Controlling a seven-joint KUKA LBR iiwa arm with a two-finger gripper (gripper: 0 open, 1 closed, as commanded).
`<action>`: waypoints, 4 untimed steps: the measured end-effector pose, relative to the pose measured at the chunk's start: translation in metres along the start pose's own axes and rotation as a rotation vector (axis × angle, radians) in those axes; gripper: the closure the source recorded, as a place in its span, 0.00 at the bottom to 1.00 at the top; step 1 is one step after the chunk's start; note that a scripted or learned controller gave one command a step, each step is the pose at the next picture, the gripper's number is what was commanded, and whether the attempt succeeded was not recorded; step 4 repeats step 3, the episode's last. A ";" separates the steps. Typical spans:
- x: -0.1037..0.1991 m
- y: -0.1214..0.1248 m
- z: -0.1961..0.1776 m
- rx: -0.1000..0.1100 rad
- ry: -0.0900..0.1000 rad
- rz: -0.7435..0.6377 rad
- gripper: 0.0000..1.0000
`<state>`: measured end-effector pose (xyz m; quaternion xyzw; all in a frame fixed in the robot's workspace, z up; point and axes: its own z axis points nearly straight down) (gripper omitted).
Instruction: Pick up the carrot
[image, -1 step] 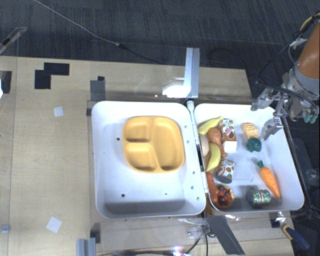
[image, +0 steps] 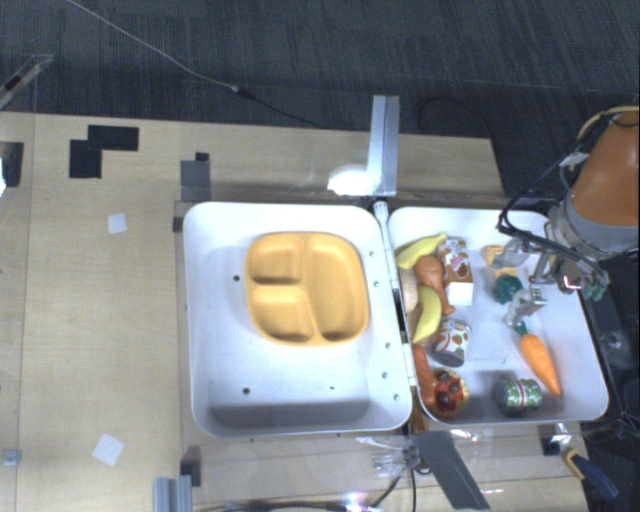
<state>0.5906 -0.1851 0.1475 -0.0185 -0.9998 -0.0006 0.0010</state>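
Note:
The orange carrot (image: 540, 362) lies in the right bin (image: 590, 400) near its right wall, pointing toward the front right corner. My gripper (image: 527, 300) hangs over the same bin, just behind and slightly left of the carrot's thick end. Nothing of the carrot is lifted; it rests on the bin floor. The arm's orange band (image: 612, 178) shows at the right edge.
A teal object (image: 507, 288) sits just left of the gripper. A green can (image: 520, 395) lies in front of the carrot. Bananas (image: 428, 312), small cartons (image: 452, 340) and red fruit (image: 447, 392) crowd the bin's left side. A yellow divided plate (image: 305, 287) sits in the left bin.

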 end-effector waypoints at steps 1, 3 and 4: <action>0.089 0.009 0.058 0.002 -0.018 0.136 0.00; 0.084 0.038 -0.023 0.000 -0.014 0.347 1.00; 0.084 0.038 -0.023 0.000 -0.014 0.347 1.00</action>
